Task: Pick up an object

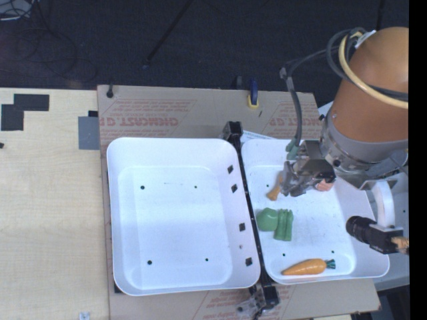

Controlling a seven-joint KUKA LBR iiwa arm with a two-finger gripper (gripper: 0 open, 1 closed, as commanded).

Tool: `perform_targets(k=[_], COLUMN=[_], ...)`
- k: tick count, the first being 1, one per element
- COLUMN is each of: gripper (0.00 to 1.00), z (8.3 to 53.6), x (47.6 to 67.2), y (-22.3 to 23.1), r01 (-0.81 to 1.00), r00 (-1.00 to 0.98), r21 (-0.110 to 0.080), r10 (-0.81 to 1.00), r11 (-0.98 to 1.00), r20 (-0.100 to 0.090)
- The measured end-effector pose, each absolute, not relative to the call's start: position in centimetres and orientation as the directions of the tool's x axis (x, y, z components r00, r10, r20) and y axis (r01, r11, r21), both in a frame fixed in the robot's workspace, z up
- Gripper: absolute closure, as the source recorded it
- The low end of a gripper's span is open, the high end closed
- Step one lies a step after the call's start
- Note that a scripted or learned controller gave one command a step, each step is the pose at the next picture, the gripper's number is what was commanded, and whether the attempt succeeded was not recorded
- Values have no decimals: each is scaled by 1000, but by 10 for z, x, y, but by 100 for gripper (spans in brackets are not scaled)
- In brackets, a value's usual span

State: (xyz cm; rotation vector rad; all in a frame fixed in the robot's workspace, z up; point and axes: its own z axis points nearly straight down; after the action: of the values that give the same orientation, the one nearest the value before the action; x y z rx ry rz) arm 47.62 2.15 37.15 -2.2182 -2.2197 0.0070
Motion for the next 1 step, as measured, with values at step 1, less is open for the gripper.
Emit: perform_targets(k=[1], gripper=[100], z=[458], x=[565], y=[28], r01=[1000], r00=[-4], r21=[10], r10=[1000], r11=[4], r20=[-1])
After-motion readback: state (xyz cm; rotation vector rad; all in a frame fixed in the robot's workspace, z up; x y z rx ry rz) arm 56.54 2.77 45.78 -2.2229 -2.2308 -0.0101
